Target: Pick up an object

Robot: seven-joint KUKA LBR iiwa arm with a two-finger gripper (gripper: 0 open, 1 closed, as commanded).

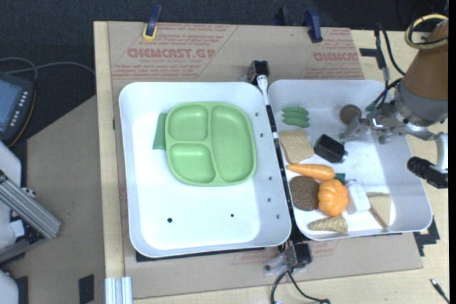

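- The grey arm with its orange band (429,67) enters from the right and is cut off by the frame edge, so little more than its wrist and tool shows.
- The metal two-finger gripper (354,129) reaches leftward over the right shallow white bin (413,213), low above its upper part; its tip is small and blurred, and I cannot tell how the fingers stand or whether anything lies between them.
- Just beside the tip lies a small round brownish object (349,112), too indistinct to name.
- A small black block (330,148) lies close below the tip.
- Left of it in that bin: a green pea pod (295,116) and a speckled tan bread slice (297,146).
- Lower down: an orange carrot (311,171), a dark brown round patty (304,193), a glossy orange pumpkin (332,197), and pale pieces hard to make out.
- The left shallow white bin (146,224) holds a light green three-compartment plastic tray (210,143).
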